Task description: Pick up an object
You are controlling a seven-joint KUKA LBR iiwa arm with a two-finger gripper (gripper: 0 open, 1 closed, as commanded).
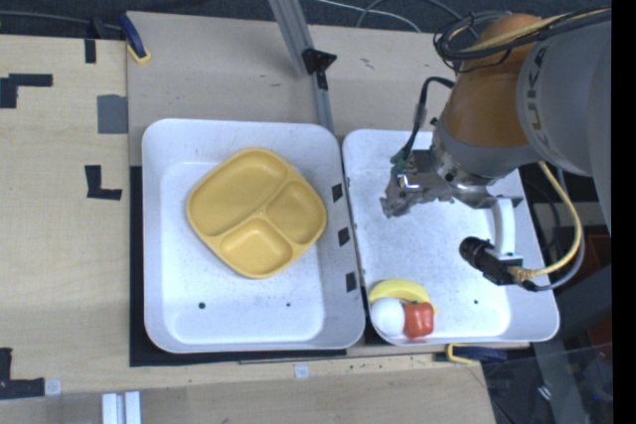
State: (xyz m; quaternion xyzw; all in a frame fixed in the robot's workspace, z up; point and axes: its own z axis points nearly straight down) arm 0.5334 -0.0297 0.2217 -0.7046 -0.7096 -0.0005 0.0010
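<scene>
The wooden bench (60,243) takes most of the view, and on it stand two shallow white bins side by side. The left bin (169,313) is the bigger-looking one here, and the right bin (452,308) touches it along one edge, where some small black clips sit on the shared rim.

The grey arm (571,94) comes in from the right, with its orange band (487,104) above the wrist. It hangs over the upper part of the right bin. Black and yellow cables run around the arm and down to its lower right side.

In the left bin lies a yellow divided plate (256,212) with three compartments. It rests flat, a little turned, in the upper middle of that bin.

A grey metal pole (283,0) goes from the top of the view down to the place where the two bins meet.

The gripper (396,199) points down and to the left above the floor of the right bin. I cannot tell from this view if it is open or closed, and nothing is seen inside it.

At the lower left corner of the right bin sits a small group of toys (400,308): a yellow curved piece on top, a white round one and a red one, all touching each other. They are well apart from the gripper.
</scene>
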